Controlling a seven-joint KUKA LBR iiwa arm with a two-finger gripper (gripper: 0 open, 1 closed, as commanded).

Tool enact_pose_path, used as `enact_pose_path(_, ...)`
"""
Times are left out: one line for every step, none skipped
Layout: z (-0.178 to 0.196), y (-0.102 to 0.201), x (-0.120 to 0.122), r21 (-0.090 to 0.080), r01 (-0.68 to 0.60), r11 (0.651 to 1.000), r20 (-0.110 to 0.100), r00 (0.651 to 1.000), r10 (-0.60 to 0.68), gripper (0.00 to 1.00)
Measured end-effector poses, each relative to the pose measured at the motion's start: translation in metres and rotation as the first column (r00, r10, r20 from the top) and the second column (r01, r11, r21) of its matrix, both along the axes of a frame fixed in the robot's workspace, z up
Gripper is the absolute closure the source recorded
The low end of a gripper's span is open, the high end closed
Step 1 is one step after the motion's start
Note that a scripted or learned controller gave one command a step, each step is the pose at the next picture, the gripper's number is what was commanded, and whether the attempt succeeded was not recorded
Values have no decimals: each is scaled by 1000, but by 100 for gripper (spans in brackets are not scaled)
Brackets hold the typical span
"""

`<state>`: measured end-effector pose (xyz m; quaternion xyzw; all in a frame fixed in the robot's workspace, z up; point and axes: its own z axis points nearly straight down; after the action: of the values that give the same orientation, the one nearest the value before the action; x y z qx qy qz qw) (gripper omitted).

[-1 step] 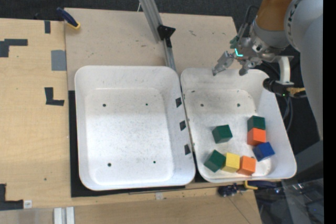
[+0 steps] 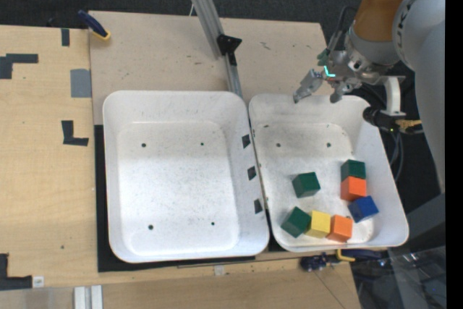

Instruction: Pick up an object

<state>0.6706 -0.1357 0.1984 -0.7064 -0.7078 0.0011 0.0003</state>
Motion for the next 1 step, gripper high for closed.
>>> enact_pose_path(-45, 4, -5, 1, 0, 1000, -4, 1000, 0, 0)
